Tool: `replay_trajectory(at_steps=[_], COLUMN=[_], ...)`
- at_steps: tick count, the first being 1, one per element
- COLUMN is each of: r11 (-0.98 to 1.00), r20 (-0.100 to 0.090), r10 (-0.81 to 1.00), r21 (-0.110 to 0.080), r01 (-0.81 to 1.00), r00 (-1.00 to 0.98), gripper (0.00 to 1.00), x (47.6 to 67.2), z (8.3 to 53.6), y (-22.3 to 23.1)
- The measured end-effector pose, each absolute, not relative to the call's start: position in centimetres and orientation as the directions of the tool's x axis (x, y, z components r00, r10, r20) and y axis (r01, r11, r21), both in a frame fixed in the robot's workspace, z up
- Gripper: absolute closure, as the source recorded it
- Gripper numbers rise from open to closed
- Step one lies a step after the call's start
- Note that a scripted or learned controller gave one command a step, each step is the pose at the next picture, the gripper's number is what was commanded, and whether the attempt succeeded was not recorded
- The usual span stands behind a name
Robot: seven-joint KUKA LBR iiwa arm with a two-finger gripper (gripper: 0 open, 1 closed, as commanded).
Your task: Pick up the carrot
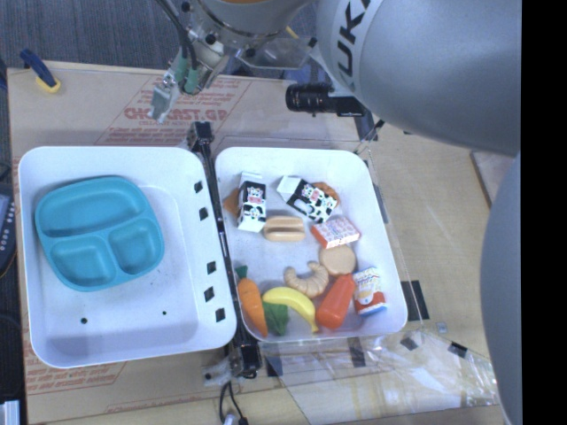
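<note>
At the near edge of the right bin, the carrot lies in the near-left corner, orange with a green top pointing toward the far side, close against the bin's left wall. Just right of it sits a banana, touching a bit of green at its left end, and right again a red-orange pepper-like piece leans against a small can with a red and white label near the right wall. A pale croissant rests just beyond the banana, with a round tan cookie beside it. Farther in lie a small red and white box, a hot dog in its bun, and two black-and-white cow-print milk cartons: one upright at the left, one tilted at the far middle.

The left bin holds a blue divided tray in its far-left part; the white floor nearer the viewer shows a few dark specks.

Beyond both bins, over the cardboard-covered table, the claw hangs from the grey arm, well apart from the carrot and above the far edge of the left bin. Its greenish fingers stand slightly parted, with nothing between them. A blue and yellow clamp sits at the table's far-left corner.
</note>
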State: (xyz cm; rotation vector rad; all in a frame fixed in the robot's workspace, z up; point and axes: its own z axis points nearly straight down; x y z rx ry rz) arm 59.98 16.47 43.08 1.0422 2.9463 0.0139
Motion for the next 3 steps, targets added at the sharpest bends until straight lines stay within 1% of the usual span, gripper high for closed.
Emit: replay_trajectory(at_steps=[1, 2, 3], r11=[0.758, 0.761, 0.808], r20=[-0.002, -0.002, -0.001], r10=[0.653, 0.649, 0.589], r21=[-0.004, -0.001, -0.005], r01=[0.653, 0.649, 0.589], r00=[-0.758, -0.761, -0.808], gripper=[1.0, 0.0, 0.0], x=[53.1, 53.2, 63.3], z=[37.8, 37.9, 36.0], y=[9.2, 9.5, 3.1])
